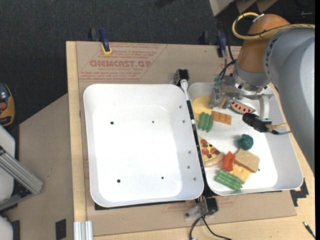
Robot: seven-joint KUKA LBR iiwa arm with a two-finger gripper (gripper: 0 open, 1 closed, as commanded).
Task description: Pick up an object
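Note:
My gripper [218, 98] hangs low over the back of the right bin [285, 176], reaching in from the right. Just left of it lies a yellow piece [201, 104]. An orange cracker [221, 117] and a green pepper [205, 122] lie just in front of it. A watermelon slice [241, 106] sits to its right, partly under the wrist. No object shows between the fingers.
Nearer the front of the right bin lie a pizza slice [210, 152], a dark green broccoli [245, 142], a red piece [228, 160], a tan bread block [247, 160], yellow cheese [240, 173] and green beans [229, 180]. The left bin [92, 134] adjoins it.

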